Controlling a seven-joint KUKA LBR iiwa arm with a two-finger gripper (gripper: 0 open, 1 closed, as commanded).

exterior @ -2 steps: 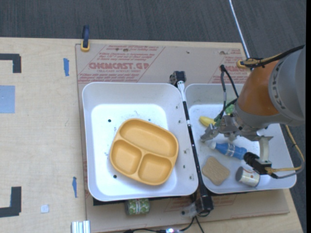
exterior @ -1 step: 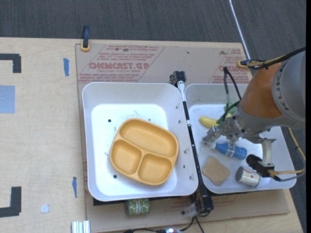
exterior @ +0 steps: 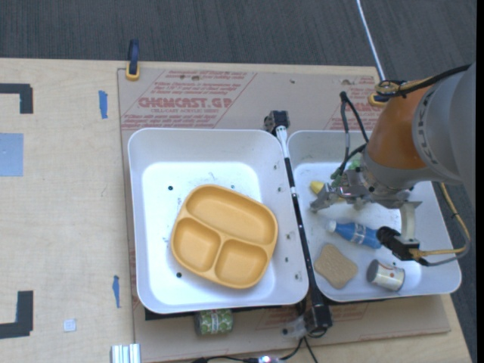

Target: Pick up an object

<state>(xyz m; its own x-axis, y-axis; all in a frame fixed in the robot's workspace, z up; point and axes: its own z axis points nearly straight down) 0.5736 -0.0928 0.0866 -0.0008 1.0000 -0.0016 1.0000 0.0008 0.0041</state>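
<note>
Red lettering "CHEMCAST GP" marks the board [exterior: 185,100] behind the bins, and I cannot tell the pincer's [exterior: 333,197] state.

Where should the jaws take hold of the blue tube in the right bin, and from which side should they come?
Probably across the middle of the blue tube, coming straight down from above. It lies flat on the floor of the right bin, its long axis running left to right, white cap to the left. The jaws should close across its narrow width. The tan pad lies just below it, so stay clear of that side.
</note>
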